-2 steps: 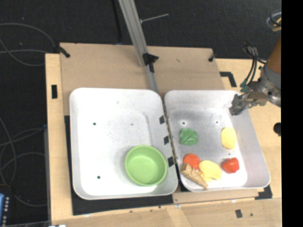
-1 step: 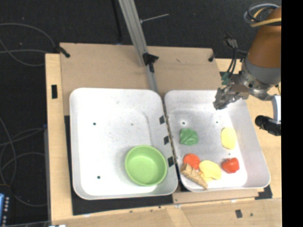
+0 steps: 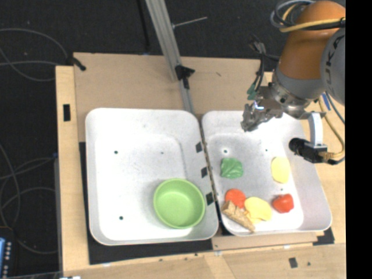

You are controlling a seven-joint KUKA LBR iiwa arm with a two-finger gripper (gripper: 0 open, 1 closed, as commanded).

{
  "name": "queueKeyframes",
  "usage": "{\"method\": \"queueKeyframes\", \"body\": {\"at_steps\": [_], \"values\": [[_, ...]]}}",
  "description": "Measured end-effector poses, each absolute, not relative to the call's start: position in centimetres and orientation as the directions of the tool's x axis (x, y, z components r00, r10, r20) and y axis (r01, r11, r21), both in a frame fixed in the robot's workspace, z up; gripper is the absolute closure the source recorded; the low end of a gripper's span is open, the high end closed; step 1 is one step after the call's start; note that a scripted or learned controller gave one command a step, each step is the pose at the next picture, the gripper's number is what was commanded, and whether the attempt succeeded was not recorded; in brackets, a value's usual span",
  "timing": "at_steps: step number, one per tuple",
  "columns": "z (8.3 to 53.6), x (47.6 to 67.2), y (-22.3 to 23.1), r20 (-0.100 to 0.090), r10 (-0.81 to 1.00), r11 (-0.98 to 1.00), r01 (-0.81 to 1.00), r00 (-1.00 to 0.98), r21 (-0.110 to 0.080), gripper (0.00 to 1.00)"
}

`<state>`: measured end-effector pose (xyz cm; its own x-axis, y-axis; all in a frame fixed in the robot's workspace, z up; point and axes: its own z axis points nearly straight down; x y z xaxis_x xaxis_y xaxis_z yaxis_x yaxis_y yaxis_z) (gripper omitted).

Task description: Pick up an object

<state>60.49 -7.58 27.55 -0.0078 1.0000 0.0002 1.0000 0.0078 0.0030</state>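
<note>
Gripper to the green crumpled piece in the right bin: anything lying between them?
No. In the camera view, only bare white bin floor lies between the gripper and the green crumpled piece.

My flat tan wooden bench (image 3: 125, 83) carries two shallow white plastic bins side by side, touching along their inner edges: the left bin (image 3: 131, 138) and the right bin (image 3: 256, 150). A slanted grey metal pole (image 3: 165, 34) rises from its far side.
</note>
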Motion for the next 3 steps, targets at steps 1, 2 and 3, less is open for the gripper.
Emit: {"method": "queueKeyframes", "body": {"at_steps": [1, 2, 3], "values": [[27.9, 61.3, -2.0, 0.001, 1.0, 0.008, 1.0, -0.008, 0.002, 1.0], [26.1, 62.2, 2.9, -0.001, 1.0, 0.006, 1.0, -0.006, -0.001, 1.0], [25.9, 63.2, 7.0, -0.001, 1.0, 0.005, 1.0, -0.005, 0.002, 1.0]]}}
